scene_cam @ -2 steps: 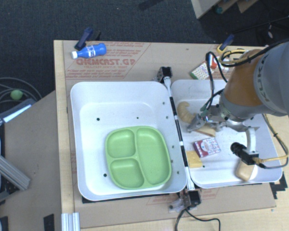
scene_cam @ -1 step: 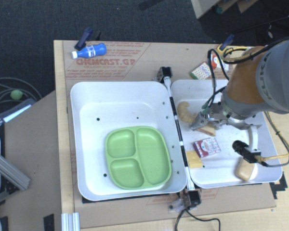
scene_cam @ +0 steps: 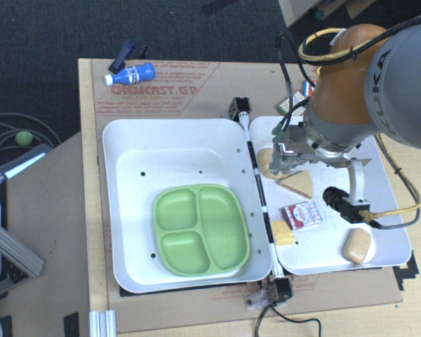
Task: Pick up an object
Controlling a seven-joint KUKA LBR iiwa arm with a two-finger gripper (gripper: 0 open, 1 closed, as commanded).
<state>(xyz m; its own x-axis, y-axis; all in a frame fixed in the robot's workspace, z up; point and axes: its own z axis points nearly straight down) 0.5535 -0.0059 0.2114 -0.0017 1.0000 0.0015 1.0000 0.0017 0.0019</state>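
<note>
While gripper (scene_cam: 279, 161) hovers over wedge (scene_cam: 297, 183), finger state can't tell; crowded right bin (scene_cam: 396, 230) risks a missed or double grab.

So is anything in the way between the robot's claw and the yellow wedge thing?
Nothing visible blocks it. The gripper hangs in the right bin, just above the yellow wedge. The red packet and tan block lie off to the side.

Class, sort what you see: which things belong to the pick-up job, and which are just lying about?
Belongs to the job:
end effector
tan wedge
red packet
yellow block
tan oval piece
right bin

Lying about:
green divided tray
left bin
blue bottle
</note>
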